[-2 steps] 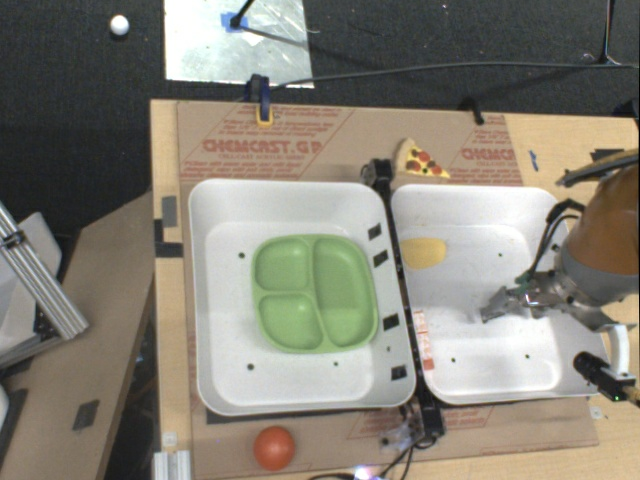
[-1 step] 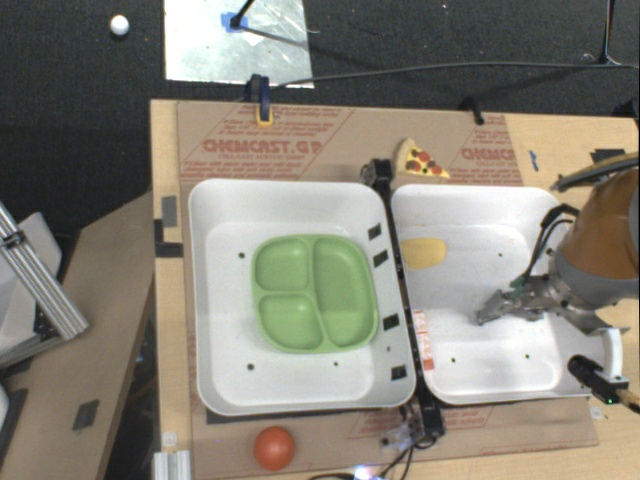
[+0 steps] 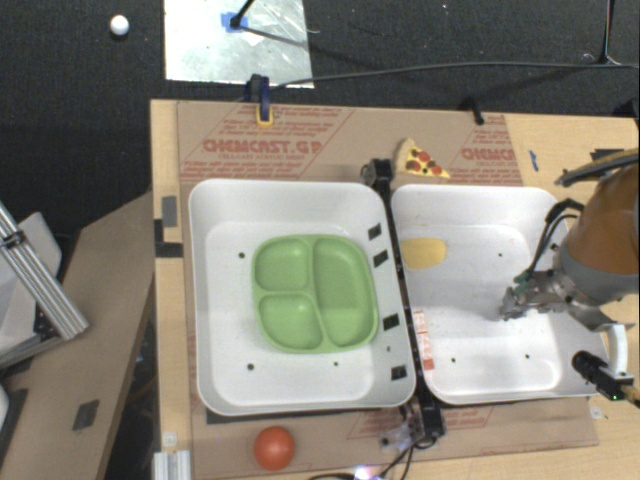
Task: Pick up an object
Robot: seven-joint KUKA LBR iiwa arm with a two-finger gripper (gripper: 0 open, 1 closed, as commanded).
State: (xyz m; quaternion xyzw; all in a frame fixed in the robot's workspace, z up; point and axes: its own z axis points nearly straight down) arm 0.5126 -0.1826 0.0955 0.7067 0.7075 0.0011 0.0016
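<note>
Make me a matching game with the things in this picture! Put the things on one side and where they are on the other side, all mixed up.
Things:
1. green divided plate
2. yellow flat piece
3. toy pizza slice
4. red-orange ball

Places:
A. on the board, behind the right bin
B. on the board, in front of the left bin
C. inside the left bin
D. inside the right bin, near its left wall

Pairs: 1-C, 2-D, 3-A, 4-B
</note>
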